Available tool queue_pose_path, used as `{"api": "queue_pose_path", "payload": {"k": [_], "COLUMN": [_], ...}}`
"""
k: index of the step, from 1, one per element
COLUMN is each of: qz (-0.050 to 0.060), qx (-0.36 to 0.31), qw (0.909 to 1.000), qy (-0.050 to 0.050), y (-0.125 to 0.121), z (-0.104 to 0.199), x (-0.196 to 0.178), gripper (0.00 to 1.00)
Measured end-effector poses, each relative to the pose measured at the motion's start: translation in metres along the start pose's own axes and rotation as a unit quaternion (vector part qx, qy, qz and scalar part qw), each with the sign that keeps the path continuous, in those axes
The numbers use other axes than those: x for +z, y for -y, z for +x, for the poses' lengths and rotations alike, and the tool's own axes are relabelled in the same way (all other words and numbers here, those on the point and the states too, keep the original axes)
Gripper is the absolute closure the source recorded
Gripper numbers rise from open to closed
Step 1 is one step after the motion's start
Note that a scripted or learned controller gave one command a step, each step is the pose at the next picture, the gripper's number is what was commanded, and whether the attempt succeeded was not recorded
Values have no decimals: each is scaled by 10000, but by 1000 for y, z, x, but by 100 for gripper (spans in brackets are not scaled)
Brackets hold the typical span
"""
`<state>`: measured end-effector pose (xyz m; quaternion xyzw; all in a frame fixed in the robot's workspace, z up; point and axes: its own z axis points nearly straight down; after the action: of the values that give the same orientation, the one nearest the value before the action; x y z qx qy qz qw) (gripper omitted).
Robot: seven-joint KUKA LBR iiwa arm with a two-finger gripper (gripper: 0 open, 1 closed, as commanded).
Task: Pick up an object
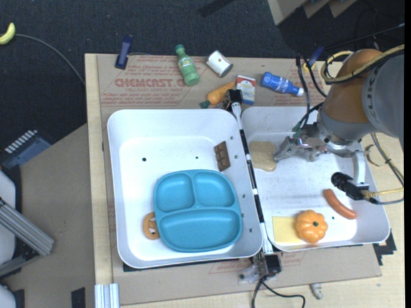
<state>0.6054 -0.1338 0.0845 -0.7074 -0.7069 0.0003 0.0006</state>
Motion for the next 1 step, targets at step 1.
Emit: {"api": "queue_pose_path", "payload": {"k": [1], "qz": [-13], "qx": [0], "qw": [10000], "qy": [7], "y": [7], "z": [-17], "x": [-16], "gripper": [0]}}
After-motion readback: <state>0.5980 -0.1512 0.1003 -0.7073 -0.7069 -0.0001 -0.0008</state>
